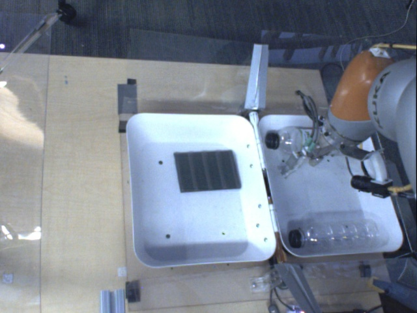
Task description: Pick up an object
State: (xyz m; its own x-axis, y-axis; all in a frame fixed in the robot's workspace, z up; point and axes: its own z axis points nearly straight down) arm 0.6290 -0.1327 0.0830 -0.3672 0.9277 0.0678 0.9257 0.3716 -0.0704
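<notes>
In the right bin (339,194) a clear plastic bottle with a black cap (335,233) lies on its side along the near wall. A second clear bottle with a black cap (285,139) lies near the bin's far left corner. My gripper (305,152) reaches in from the right and hangs low over the far part of this bin, right beside or partly over the second bottle's body. Whether it touches that bottle is unclear. The orange band (355,87) of the arm sits above it to the right.
The left bin (150,194) holds a dark grey ribbed rectangular pad (207,171) at its middle. A metal bar (257,77) stands behind the gap between the bins. Black cables (371,185) hang by the right bin's right wall.
</notes>
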